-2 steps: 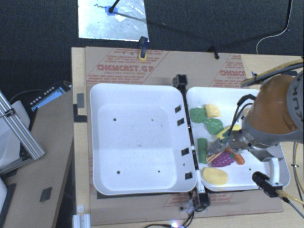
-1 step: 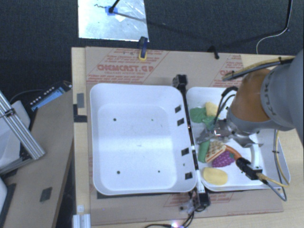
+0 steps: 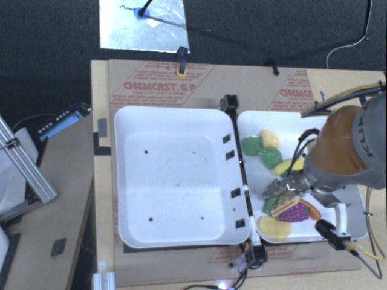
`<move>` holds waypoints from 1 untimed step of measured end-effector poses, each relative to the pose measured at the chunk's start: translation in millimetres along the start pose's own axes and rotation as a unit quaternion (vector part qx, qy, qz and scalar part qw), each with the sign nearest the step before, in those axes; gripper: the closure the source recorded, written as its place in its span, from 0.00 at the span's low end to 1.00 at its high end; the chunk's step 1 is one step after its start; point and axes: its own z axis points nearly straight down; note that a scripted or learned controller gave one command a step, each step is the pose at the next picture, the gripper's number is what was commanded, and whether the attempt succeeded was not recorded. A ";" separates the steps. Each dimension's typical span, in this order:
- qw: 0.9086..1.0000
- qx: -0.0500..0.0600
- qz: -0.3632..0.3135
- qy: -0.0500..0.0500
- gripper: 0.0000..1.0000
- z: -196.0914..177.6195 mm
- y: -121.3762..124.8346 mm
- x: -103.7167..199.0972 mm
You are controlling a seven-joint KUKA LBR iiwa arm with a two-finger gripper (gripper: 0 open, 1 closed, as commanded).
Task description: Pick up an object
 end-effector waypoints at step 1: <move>1.000 -0.006 -0.005 0.000 0.00 -2.1 92.7 20.4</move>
